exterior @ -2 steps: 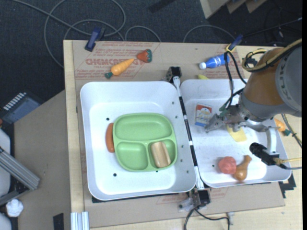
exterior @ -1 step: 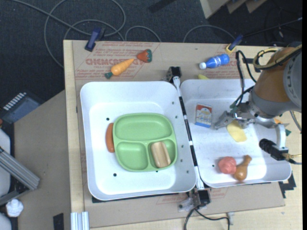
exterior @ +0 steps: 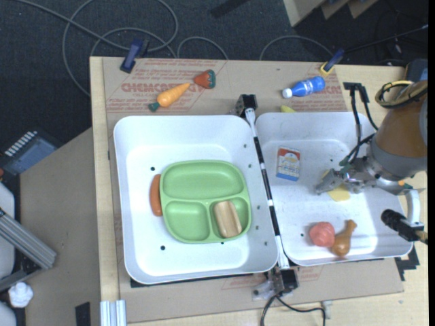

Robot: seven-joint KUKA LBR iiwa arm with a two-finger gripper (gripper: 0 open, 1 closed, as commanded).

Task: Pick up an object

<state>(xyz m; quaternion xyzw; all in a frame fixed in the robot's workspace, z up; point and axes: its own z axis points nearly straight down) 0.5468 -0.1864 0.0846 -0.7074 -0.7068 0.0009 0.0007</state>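
Pink ball and drumstick lie at the right bin's near edge; gripper, fingers spread, hovers over a yellow piece.

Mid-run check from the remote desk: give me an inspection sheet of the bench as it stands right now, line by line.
Surface: cardboard-covered bench bearing left bin and right bin, side by side.
Job's things: right bin holds a small carton, a yellow piece, a pink ball and a toy drumstick. Left bin holds a green divided tray with a bread roll in one compartment and a sausage beside it.
Clutter: toy carrot, strawberry, blue bottle behind the bins.
Grippers: gripper low in right bin, by the yellow piece.
Cables: loops on the dark floor.
Surroundings: nothing seen of concern.
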